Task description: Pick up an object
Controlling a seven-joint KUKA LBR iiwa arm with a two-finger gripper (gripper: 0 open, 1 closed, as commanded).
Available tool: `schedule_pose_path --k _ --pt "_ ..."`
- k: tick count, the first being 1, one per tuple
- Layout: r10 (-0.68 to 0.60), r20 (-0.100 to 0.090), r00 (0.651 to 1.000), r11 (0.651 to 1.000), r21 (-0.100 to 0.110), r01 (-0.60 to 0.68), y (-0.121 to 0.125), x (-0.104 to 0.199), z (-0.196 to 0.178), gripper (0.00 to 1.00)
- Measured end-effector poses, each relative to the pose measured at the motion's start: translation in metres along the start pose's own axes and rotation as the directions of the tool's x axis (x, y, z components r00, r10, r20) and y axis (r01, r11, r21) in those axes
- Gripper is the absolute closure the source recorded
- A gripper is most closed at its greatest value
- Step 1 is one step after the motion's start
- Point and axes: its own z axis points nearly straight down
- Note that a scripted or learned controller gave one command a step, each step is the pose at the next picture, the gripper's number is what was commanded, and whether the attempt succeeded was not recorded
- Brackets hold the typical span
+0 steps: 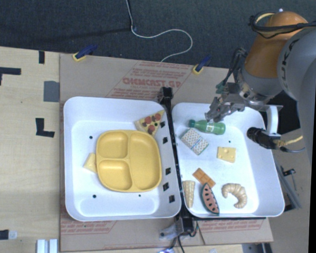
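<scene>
From the overhead camera, the right white plastic bin (269,171) holds a green plastic bottle (208,126) lying on its side near the far wall, a pale patterned square packet (195,140), a yellow holed cheese slice (227,154), an orange cracker (203,177), a ribbed waffle cone (188,193), a glossy watermelon wedge (209,198) and a tan curved croissant (234,194). The left white bin (75,145) carries a smooth yellow divided plate (129,160) and a pizza slice (150,123). The grey arm reaches from the right, its gripper (216,115) pointing down just above the bottle's capped end, fingers narrowly parted, nothing visibly between them.
</scene>
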Motion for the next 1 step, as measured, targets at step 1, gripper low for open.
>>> schedule_pose_path --k 1 --pt "0.002 0.002 1.000 1.000 0.002 -0.002 0.0071 -0.0026 0.0091 1.00"
